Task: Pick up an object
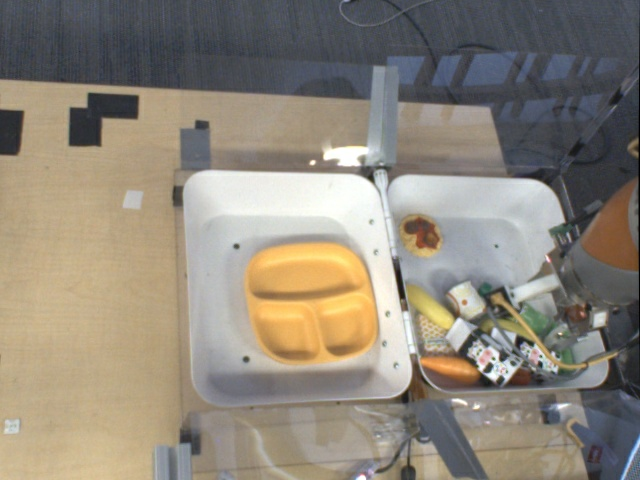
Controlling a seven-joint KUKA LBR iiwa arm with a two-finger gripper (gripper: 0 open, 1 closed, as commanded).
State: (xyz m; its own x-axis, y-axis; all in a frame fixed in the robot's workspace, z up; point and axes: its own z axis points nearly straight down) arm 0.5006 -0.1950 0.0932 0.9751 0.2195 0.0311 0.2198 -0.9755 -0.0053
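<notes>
Over the right bin (pixel 470 193) hangs the gripper (pixel 573 318)

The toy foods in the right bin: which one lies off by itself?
The small round pizza, alone near the bin's far left corner. The banana and carrot crowd the cluttered near side.

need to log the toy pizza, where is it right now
In the camera view the small pizza lies alone in the upper left part of the right bin, above the banana and the cluttered pile.
</notes>
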